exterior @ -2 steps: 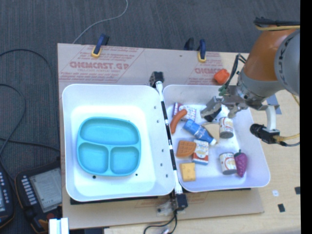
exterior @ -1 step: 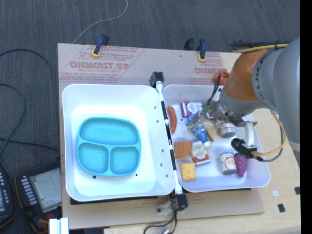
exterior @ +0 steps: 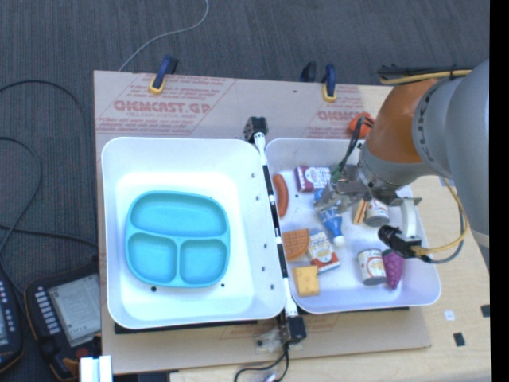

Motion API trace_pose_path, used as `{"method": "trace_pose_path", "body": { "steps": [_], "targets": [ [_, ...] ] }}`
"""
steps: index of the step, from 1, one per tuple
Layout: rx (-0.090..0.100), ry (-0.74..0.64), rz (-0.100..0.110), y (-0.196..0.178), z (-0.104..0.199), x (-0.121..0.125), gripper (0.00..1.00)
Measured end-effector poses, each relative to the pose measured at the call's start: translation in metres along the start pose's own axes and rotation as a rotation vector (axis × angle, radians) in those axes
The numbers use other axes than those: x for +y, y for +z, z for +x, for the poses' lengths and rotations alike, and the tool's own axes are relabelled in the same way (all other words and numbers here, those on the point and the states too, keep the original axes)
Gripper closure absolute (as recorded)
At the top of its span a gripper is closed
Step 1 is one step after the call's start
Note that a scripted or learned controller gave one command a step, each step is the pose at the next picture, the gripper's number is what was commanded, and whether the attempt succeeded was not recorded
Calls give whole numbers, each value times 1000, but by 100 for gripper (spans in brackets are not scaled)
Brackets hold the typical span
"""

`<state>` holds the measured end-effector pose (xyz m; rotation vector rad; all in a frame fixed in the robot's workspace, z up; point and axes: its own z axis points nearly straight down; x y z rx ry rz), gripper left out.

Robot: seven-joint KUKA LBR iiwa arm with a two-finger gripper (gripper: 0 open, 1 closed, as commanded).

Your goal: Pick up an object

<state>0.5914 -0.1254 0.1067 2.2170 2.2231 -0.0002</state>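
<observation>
Several small food items in right bin (exterior: 429, 293); claw (exterior: 340, 191) above white-blue tube (exterior: 334, 228), grip state unclear.

We see even, bright overhead light washing both white bins (exterior: 119, 213) nearly shadowless; the arm (exterior: 445, 134) at right looms soft and blurred, while dark carpet (exterior: 64, 22) stays dim.

a light blue tray (exterior: 178, 238) is sitting in a white bin (exterior: 119, 213). in the other white bin (exterior: 421, 293) are lying a red sausage (exterior: 280, 194), a tan checked waffle (exterior: 295, 243), a purple grape bunch (exterior: 394, 268) and a grey can (exterior: 370, 265).
</observation>
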Motion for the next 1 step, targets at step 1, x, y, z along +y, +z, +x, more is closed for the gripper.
{"method": "trace_pose_path", "body": {
  "steps": [1],
  "targets": [
    [1, 1, -1, -93, 55, -16, 100]
  ]
}}
